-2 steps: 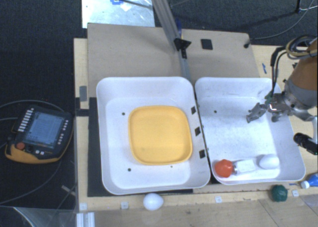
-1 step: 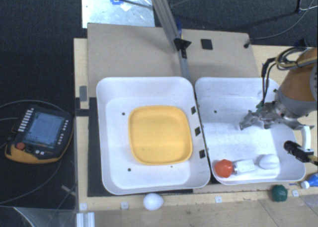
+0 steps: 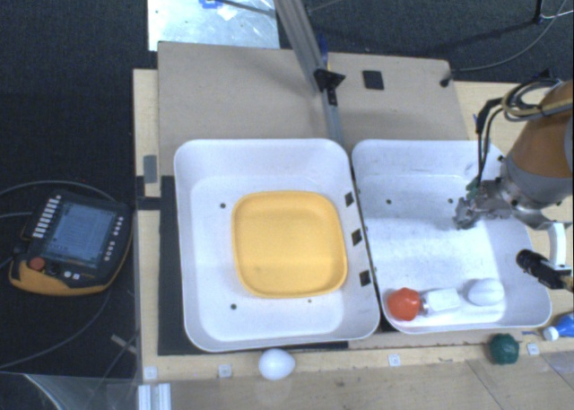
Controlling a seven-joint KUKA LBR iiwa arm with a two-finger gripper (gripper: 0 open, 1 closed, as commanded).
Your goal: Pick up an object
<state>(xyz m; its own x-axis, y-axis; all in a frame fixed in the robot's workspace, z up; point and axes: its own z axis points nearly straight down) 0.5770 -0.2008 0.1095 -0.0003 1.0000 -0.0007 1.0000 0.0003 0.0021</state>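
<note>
I have not picked anything yet. Near the front of the right bin (image 3: 421,175) lie a red ball (image 3: 404,303), a white tube (image 3: 441,300) and a white egg (image 3: 485,292). Farther back, my pincer (image 3: 466,212) hangs low; open or closed, I cannot tell. Next I must move toward them.

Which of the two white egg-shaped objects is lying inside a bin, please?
The white egg in the right bin, near its front edge beside a white block; the other egg lies outside on the bench, before the left bin.
</note>
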